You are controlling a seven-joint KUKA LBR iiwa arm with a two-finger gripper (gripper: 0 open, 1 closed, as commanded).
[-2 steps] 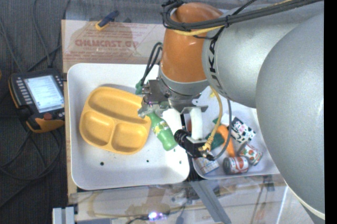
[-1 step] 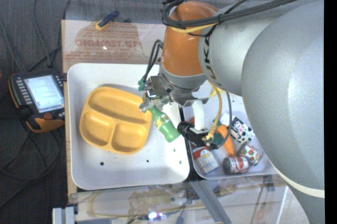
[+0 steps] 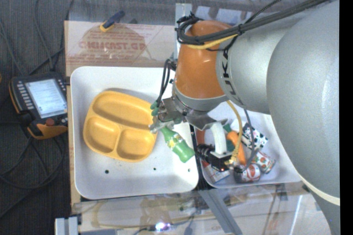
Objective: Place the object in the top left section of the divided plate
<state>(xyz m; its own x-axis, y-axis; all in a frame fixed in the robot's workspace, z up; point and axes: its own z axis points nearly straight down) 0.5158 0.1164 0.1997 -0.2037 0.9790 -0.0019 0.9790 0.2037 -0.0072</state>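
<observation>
Claw [image 3: 159,119] grips green bottle [image 3: 177,144] | beside yellow plate [image 3: 118,126] | toys [image 3: 248,156] right bin

We see the counter [image 3: 118,46] as a pale brown board with faded reddish lettering across its far strip. A small blue and yellow item [image 3: 112,20] lies near its far edge. Directly on the counter sit two shallow white bins side by side: the left bin [image 3: 110,181] and the right bin [image 3: 287,165], their rims touching or very nearly so. Beside the counter, on the grey floor [image 3: 33,13], rests a handheld control pendant [image 3: 39,100] among loose cables
</observation>
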